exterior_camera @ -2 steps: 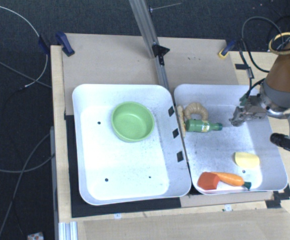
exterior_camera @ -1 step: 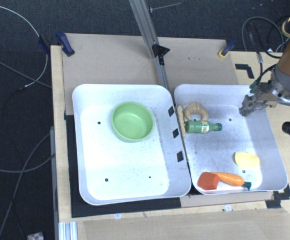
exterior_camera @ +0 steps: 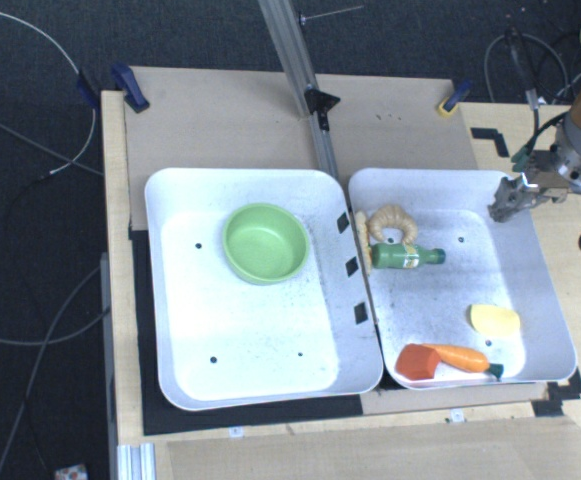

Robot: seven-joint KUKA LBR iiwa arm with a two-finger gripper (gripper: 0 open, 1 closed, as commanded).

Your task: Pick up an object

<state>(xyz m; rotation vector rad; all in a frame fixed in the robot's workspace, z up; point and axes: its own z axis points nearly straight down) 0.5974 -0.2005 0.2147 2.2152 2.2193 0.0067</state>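
Over on the left, the first bin (exterior_camera: 185,368) has just a green bowl (exterior_camera: 265,243) sitting toward its back. Right bin (exterior_camera: 540,278) has a tan ring (exterior_camera: 391,225) touching a green bottle (exterior_camera: 406,257), then a red block (exterior_camera: 419,362), a carrot (exterior_camera: 463,358) and a yellow piece (exterior_camera: 495,320). Gripper (exterior_camera: 505,200) hangs over that bin's far right corner, nothing in it; can't tell how its jaws stand.

I see the desk (exterior_camera: 220,128) carrying two white bins (exterior_camera: 180,368) side by side — blue clamps (exterior_camera: 130,88) and a yellow clamp (exterior_camera: 456,96) grip its far edge, and a metal rail (exterior_camera: 285,28) slants above.
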